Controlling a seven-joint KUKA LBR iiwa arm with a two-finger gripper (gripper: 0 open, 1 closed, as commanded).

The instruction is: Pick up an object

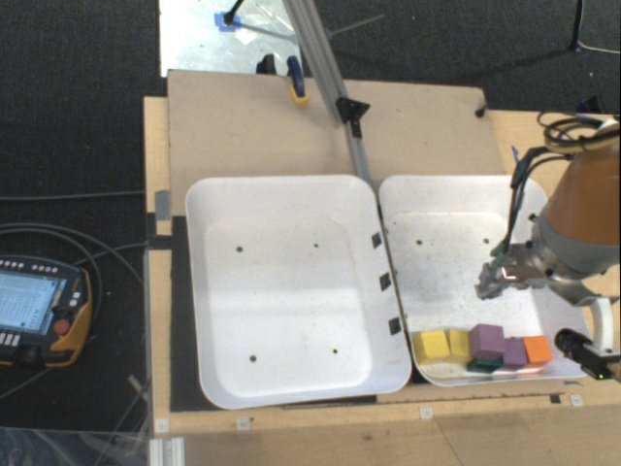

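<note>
So the arm (582,212) comes in from the right, and its gripper (497,282) hangs over the right bin (437,202), above the blocks. Can't tell its state. Yellow blocks (441,345), purple blocks (497,344), a dark green block (484,364) and an orange block (537,349) sit along that bin's near edge. The left bin (291,192) sits right beside it.

Dark carpet (78,85) is lying around the wooden table (320,124). A control pendant (39,309) is sitting on the floor at left, cables trailing, and a bright floor patch (204,17) is showing beyond the table.
</note>
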